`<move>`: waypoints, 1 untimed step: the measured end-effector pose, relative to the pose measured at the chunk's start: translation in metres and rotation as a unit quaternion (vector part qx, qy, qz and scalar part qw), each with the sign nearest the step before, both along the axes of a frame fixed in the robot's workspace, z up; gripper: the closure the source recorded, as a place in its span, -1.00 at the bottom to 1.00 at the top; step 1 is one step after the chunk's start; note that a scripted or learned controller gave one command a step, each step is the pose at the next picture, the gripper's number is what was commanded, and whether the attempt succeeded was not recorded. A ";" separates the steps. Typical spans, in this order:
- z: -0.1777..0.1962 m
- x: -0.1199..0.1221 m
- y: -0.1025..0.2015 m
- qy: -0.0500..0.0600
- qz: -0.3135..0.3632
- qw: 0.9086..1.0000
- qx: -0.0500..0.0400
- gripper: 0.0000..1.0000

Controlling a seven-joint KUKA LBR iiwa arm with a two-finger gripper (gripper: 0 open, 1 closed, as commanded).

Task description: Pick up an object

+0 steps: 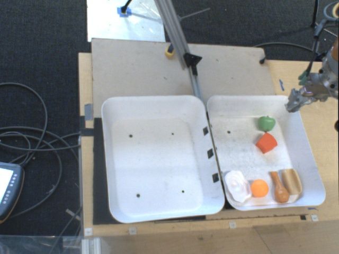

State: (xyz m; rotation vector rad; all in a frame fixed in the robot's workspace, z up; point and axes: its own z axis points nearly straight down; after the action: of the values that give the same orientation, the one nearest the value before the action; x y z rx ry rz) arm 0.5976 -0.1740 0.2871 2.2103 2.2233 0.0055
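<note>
A grey robot arm reaches in from the right, and its metal end effector point(294, 102) hangs over the far right rim of the right bin point(307, 142). How far it is open cannot be told from this slanted overhead view, and nothing is seen held in it.

The right bin is a shallow white tray with rounded corners and a faintly speckled floor. All the objects lie inside it. A small green rounded object point(266, 123) (glossy, perhaps a toy fruit) sits toward the bin's far side, near the end effector but apart from it. Just nearer the viewer lies an orange-red block point(266, 143) with flat faces. Along the bin's near edge runs a row: a white lumpy object point(237, 186) at the near left corner, a smooth orange ball point(259, 188) just beside it, then a brown spoon-shaped piece point(279, 188) and a tan bun-like piece point(292, 180) touching each other.

Beside the right bin's left wall sits a matching left bin point(111, 110). Both rest on a pale wooden surface point(132, 62).
</note>
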 end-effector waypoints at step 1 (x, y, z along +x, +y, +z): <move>-0.005 0.011 0.062 0.002 0.003 1.000 0.002 1.00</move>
State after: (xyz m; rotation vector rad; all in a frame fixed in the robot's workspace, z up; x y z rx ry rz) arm 0.6083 -0.1116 0.2825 2.2076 2.2343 0.0050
